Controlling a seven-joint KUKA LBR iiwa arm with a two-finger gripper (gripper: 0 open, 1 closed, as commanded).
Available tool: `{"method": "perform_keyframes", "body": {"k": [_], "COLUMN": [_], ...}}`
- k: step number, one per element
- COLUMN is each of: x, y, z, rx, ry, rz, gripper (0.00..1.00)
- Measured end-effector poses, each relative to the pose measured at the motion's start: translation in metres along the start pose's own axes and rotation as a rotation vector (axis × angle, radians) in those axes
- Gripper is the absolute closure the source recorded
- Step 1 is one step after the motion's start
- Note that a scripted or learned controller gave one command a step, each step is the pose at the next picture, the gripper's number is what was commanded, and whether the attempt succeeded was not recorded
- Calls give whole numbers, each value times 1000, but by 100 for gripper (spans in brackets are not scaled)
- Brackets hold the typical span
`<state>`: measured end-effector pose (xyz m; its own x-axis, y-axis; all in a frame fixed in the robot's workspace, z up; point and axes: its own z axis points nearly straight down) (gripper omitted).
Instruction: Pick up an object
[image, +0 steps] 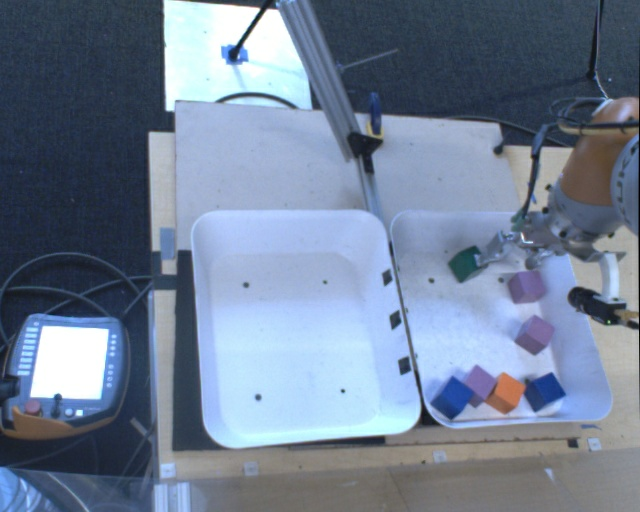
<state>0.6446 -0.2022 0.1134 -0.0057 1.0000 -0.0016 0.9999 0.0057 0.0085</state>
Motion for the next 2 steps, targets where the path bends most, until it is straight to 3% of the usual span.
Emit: {"method": "perform_keyframes", "body": {"k": [1,2], "x": [-3,-2], "y": [3,4], "z": [-3,-13], "rx": [-10,-14], "ry": [-6,-6], "rz": [3,-2], "gripper": [0,100]}}
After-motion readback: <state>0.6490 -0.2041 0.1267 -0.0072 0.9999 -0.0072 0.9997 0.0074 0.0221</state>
